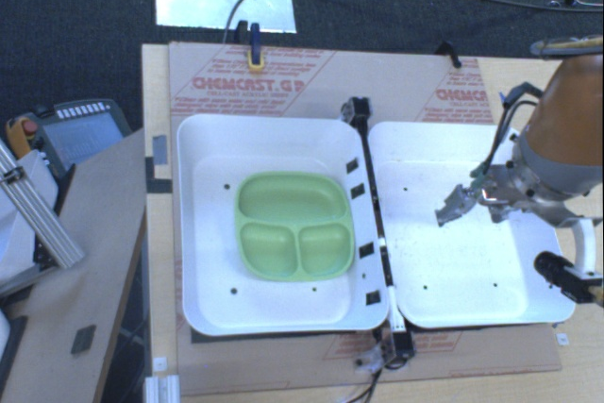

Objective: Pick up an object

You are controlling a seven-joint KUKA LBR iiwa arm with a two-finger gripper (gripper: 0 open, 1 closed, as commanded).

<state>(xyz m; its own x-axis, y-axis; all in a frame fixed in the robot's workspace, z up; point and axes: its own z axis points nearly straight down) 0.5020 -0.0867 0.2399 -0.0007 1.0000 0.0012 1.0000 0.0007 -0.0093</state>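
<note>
A light green divided plate [293, 226] with three compartments lies flat in the middle of the left white bin [203, 165]. My gripper [455, 204] hangs over the right white bin [415, 156], near its middle and well to the right of the plate. It points left and downward, and nothing shows in its grasp. The grey arm with its orange band [571, 113] comes in from the right edge.
A black divider strip with clips [370, 222] runs between the two bins. The bins rest on a cardboard sheet [283, 80]. A teach pendant [80, 132] and a metal rail [38, 212] lie off the bench to the left.
</note>
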